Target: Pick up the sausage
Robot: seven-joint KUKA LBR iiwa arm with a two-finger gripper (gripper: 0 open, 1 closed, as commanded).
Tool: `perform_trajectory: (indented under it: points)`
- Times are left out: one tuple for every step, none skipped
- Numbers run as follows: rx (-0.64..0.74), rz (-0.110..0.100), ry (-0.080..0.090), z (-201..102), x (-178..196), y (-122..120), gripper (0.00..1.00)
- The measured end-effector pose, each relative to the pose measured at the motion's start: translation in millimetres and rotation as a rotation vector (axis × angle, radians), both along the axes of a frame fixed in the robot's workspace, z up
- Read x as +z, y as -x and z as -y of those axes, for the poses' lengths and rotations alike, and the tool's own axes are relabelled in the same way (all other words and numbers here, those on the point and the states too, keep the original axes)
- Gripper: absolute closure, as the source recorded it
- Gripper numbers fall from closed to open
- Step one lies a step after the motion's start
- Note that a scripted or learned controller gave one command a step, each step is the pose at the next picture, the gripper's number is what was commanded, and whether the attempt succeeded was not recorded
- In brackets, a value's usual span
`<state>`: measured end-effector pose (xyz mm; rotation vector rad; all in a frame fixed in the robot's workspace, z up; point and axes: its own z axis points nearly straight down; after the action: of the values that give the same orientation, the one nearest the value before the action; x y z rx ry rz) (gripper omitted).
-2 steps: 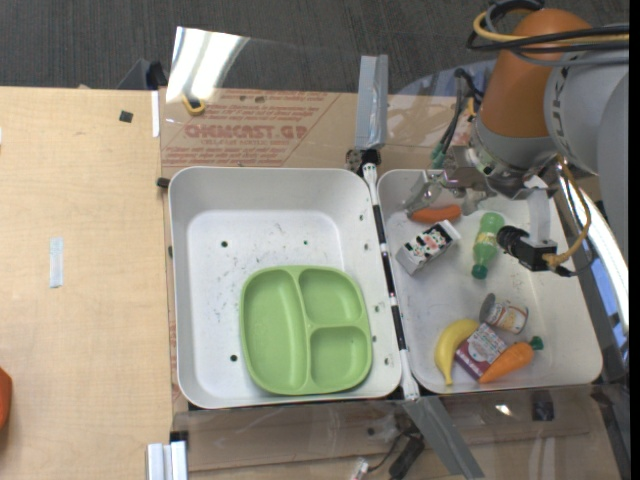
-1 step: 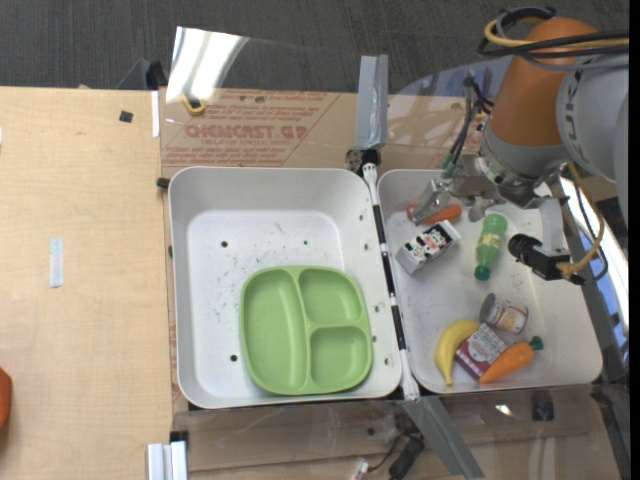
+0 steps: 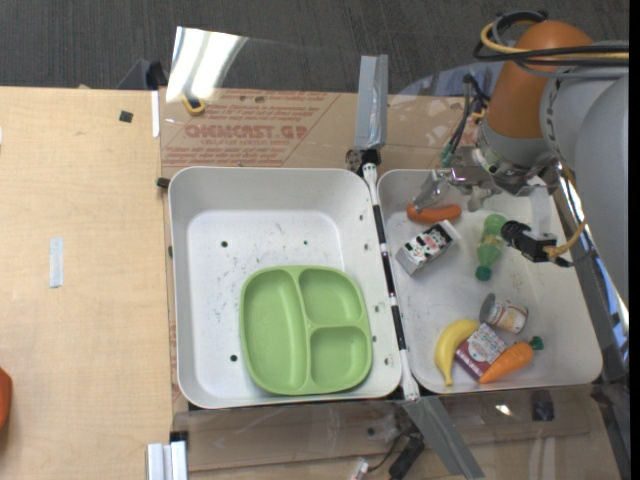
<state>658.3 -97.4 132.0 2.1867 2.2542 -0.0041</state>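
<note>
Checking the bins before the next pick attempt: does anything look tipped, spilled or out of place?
Nothing looks spilled or damaged. In the right bin, the can, the milk carton and the green bottle lie on their sides. The green tray sits flat in the left bin.

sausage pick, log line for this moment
gripper over sausage | sausage in right bin, far end | not lifted | tray in left bin

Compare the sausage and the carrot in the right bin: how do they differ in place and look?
The sausage lies at the bin's far end, right beside the tool; the carrot lies at the near end, away from it. The sausage is plain orange-red; the carrot has a green tip. The carrot looks thicker and tapered. Both are elongated and lie flat.
</note>
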Motion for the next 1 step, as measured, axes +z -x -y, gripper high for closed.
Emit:
perform_trajectory:
  points:
    - [0.073, -0.002, -0.001, 0.4, -40.9, 0.1, 0.0]
